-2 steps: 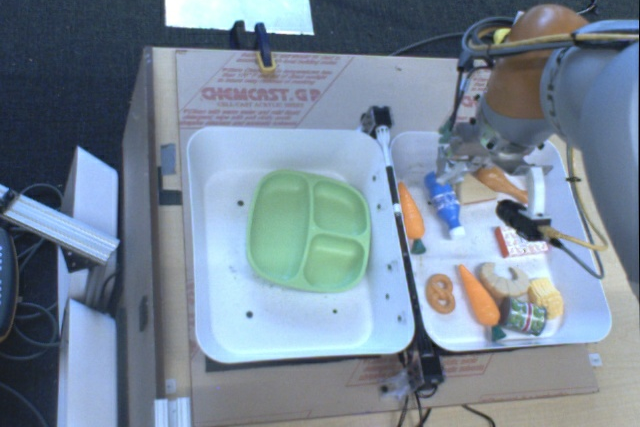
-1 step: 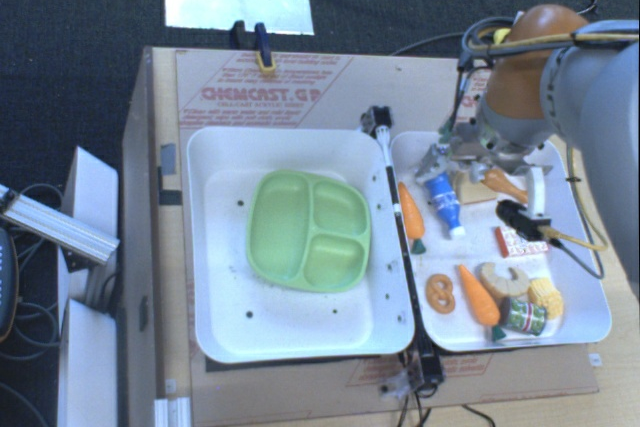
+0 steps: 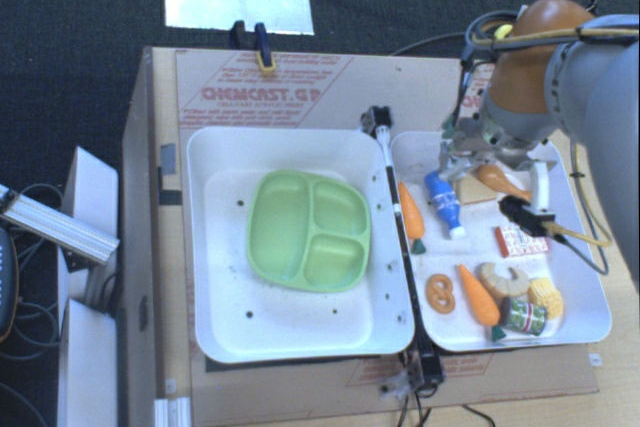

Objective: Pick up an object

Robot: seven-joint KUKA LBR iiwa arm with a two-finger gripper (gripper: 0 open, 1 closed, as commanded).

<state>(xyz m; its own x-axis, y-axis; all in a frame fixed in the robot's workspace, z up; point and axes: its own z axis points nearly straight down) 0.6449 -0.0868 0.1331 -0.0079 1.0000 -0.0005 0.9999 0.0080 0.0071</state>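
The right bin (image 3: 590,315) holds several small toys. A blue bottle (image 3: 443,203) lies near its far left, its upper end right under my gripper (image 3: 458,155). An orange carrot (image 3: 408,211) lies along the bin's left wall. Nearer the front are a pretzel (image 3: 439,291), a second carrot (image 3: 478,295), a green can (image 3: 521,316), a corn cob (image 3: 546,293) and a red and white box (image 3: 520,241). A tan piece (image 3: 500,180) lies just right of the gripper. The gripper hangs low over the far end of this bin.
The left bin (image 3: 215,245) bears a green divided plate (image 3: 308,230). A black rod (image 3: 385,165) runs along the wall between the two bins. The arm (image 3: 560,75) covers the far right corner of the right bin.
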